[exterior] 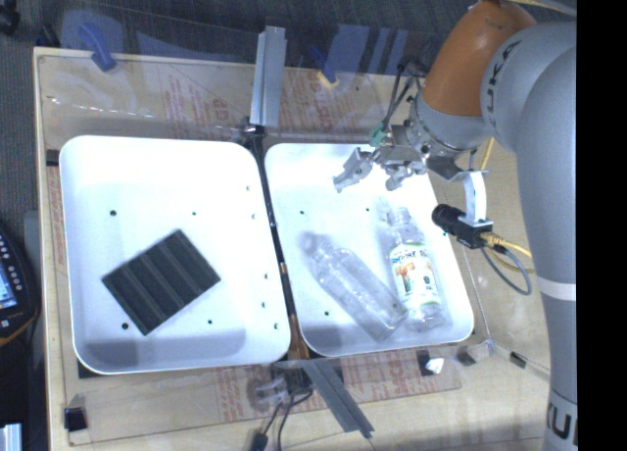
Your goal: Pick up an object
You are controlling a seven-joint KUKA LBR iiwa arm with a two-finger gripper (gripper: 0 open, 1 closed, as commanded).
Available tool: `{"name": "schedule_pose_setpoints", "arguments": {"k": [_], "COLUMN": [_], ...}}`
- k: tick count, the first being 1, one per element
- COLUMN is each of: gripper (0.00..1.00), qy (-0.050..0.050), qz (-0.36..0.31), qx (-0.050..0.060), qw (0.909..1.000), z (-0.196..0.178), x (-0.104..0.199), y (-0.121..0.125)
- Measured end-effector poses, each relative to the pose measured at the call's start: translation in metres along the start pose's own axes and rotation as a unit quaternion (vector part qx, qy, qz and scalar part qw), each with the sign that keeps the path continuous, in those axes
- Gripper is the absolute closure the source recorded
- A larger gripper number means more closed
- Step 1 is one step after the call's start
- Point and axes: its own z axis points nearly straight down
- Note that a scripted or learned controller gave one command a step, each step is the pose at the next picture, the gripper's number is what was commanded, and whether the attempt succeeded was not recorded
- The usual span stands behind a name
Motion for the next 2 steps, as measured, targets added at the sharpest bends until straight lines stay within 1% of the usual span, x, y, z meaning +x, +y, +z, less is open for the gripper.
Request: {"name": "schedule_pose_setpoints", "arguments": {"k": [1,2], "gripper": [0.0,0.0], "qy": [-0.001,0.0], "qz": [-0.001,0.077], "qx": [0.0,-0.002], "qw": [1.0,0.9971], "z": [0.06,0.072], "x": [-0.041,0.02], "y": [-0.028,0.006]}}
